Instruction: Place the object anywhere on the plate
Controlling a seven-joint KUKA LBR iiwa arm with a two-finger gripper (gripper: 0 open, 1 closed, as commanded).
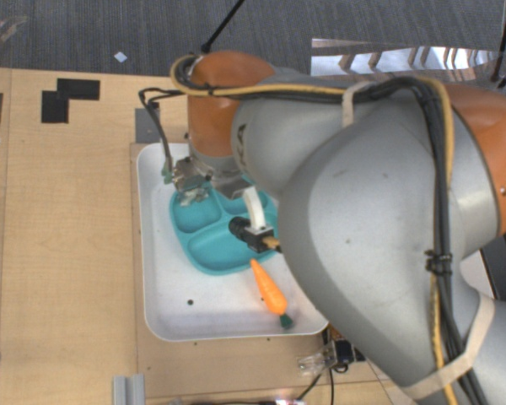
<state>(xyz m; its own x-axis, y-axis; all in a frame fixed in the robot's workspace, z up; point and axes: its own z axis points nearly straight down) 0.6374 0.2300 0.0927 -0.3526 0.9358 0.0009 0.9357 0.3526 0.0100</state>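
Orange with a green stub at its near end, the small plastic carrot [270, 292] is the closest thing to me, lying at a slant on the floor of the shallow white bin [164, 310]. Its green end is close to the bin's near rim, and its pointed end reaches up to the near edge of the teal plastic plate with compartments [211, 260]. I cannot tell whether the tip rests on that rim or only meets it, but the body of the carrot lies in the bin and not on the plate. Farther back, the tool [192, 194] hangs over the plate's far-left compartment. From here I cannot tell whether it is open or closed, and I see nothing in it. The grey arm [363, 201] bulks in from the right. Beyond the bin, the pale wooden table [67, 268] carries a black L-shaped mark [67, 98] near its far left corner.
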